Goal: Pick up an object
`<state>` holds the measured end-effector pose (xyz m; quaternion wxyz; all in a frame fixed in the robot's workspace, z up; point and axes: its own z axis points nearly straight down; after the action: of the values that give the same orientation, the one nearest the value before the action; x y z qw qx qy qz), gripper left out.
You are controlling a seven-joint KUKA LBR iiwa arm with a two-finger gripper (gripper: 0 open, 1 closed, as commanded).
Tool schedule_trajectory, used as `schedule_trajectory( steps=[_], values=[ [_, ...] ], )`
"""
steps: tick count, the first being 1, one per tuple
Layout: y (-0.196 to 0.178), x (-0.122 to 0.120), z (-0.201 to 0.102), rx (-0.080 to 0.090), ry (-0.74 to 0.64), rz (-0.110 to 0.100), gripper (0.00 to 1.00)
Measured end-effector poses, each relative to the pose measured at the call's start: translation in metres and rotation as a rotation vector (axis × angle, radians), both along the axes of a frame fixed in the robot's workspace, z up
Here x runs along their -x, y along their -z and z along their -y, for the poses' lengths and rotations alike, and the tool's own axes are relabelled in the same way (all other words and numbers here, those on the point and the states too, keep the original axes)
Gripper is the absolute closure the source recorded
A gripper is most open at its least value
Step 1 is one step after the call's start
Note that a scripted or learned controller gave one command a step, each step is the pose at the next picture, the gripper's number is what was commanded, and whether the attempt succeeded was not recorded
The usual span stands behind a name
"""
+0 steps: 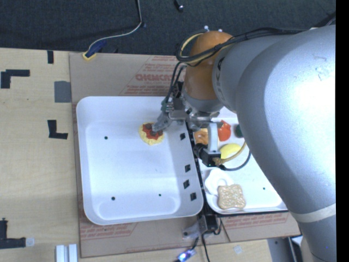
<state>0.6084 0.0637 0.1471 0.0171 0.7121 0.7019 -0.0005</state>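
A small yellow and red toy food piece lies in the left white bin, near its far right part. My gripper reaches down from the orange-banded wrist and its tip sits right on the piece's upper right edge. The arm hides much of the right bin.
In the right bin lie a slice of toast, a yellow piece, a red piece and an orange piece. The bins stand on cardboard, with dark cloth behind. A cable with a yellow plug lies at the back.
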Motion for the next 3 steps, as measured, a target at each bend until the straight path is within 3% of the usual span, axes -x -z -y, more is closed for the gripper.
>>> schedule_trajectory(
  steps=[1,2,3],
  values=[
    [-0.04,-0.06,-0.017,-0.024,-0.016,-0.017,0.0],
    [-0.101,-0.06,-0.078,-0.029,-0.022,-0.018,0.0],
    [-0.075,0.004,-0.14,-0.026,-0.023,-0.03,0.0]
  ],
)
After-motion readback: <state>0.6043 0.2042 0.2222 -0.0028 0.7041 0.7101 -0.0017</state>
